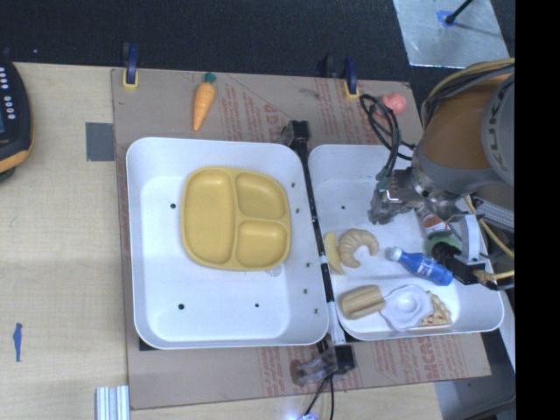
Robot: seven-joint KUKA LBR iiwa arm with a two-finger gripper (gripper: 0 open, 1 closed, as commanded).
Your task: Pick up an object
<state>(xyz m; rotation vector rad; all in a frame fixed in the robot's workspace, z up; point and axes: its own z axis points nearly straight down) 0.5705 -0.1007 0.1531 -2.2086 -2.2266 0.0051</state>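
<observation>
The right white bin [350, 166] holds a tan croissant [355, 245], a blue bottle with a white cap [423, 266], a brown bread roll [362, 301], a fried egg [405, 307] and a pizza slice [437, 311]. My gripper [385, 201] hangs over the upper middle of this bin, just above and to the right of the croissant, with nothing visible between its fingers. The grey arm with its orange band [459, 129] covers the bin's right side.
The left white bin [157, 304] carries a yellow divided plate [235, 217]. An orange toy carrot [203, 102] lies on the cardboard behind the bins. A pink object [395, 103] sits near the back right clamp. Black cables [382, 125] loop near the arm.
</observation>
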